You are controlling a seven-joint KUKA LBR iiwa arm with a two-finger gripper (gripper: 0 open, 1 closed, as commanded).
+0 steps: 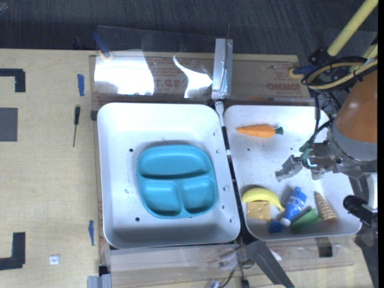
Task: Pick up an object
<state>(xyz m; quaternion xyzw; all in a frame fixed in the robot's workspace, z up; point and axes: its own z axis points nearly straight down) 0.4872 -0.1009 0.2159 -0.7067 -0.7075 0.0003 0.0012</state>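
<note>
Bench (42, 179): I see a pale wooden top with black corner marks along its left side, carrying both bins.
Left bin (114, 131): white and shallow, it takes up the middle of my view.
Right bin (264, 155): white, touching the left bin along a shared edge.
Arm (360, 119): it reaches in from the right, its orange band above the grey wrist, over the right bin's right side.
Blue tray (176, 180): a divided plate with three compartments, lying flat in the middle of the left bin.
Gripper (291, 167): it hangs over the bare middle of the right bin, pointing left; I can make out the fingers a little apart with nothing between them.
Carrot (259, 131): orange with a green tip, lying lengthwise near the far side of the right bin, well apart from the gripper.
Banana (263, 195): yellow, curved, at the near left of the right bin.
Cracker (259, 210): a tan square just under the banana, touching it.
Blue bottle (293, 204): tilted, just right of the banana, beside a green piece (306, 218).
Cone (324, 206): a tan waffle cone near the bin's near right corner.
</note>
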